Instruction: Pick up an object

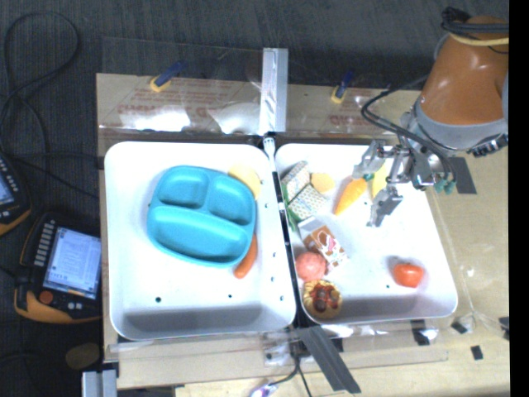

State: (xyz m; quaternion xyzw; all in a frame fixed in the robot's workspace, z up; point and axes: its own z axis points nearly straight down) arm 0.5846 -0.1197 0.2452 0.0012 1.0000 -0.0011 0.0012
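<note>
The arm (463, 73), grey with its orange band, is reaching in from the right and hanging over the right bin (438, 296), with the claw (378, 187) poised low above the bin's upper part; its two fingers are standing spread apart, one near the upper left and one lower right, and nothing is sitting between them. Well to the claw's left, in the left bin (124, 304), a blue divided tray (203, 213) is lying upside up with a sausage-like orange piece (246, 259) tucked along its lower right edge. Just beside the claw on its left, nearly under the nearer finger, an orange carrot-shaped toy (350, 193) is lying tilted; this is looking like the likeliest object to be picked. Further left a green and white packet (301, 195) is resting by the divider. Below the claw and to its left are a small printed box (325, 245), a pink ball (311, 264) and a dark patterned round thing (322, 298); below and slightly right, a red tomato-like toy (407, 274) is sitting alone. By my reading the approach step is under way and no grasp is made yet. The next move is calling for a small shift left to straddle the carrot, a descent, then closing.
</note>
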